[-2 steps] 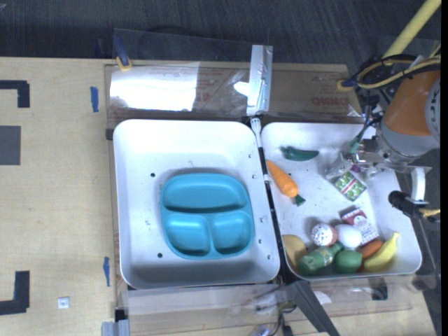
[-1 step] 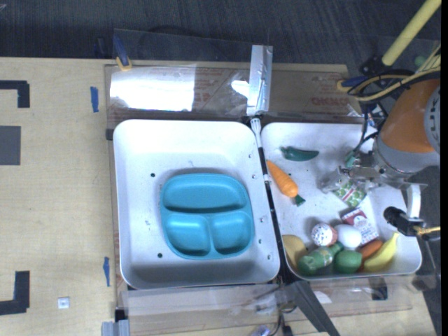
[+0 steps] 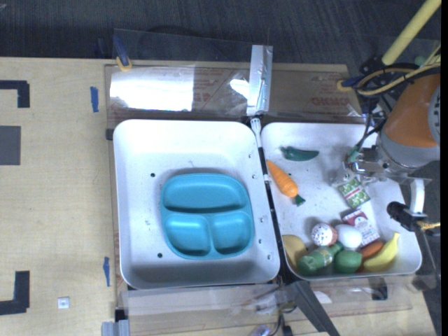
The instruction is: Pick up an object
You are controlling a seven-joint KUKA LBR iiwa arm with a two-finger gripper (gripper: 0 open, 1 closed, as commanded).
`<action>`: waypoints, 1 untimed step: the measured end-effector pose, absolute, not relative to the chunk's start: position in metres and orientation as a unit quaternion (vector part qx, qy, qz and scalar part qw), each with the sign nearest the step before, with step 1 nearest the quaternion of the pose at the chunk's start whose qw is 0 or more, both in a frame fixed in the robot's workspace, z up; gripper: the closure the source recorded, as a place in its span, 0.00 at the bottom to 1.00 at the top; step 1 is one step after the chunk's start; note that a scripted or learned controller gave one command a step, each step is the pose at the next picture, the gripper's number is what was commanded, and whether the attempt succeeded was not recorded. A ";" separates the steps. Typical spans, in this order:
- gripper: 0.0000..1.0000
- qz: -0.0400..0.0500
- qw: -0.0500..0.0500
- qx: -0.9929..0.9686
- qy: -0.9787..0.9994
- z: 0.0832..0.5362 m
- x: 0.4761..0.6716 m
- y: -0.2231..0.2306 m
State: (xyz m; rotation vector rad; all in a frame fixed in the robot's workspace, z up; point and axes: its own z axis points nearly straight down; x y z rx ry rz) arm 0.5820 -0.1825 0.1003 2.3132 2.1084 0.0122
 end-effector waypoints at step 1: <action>1.00 0.002 0.002 0.764 0.645 0.200 0.604 -0.114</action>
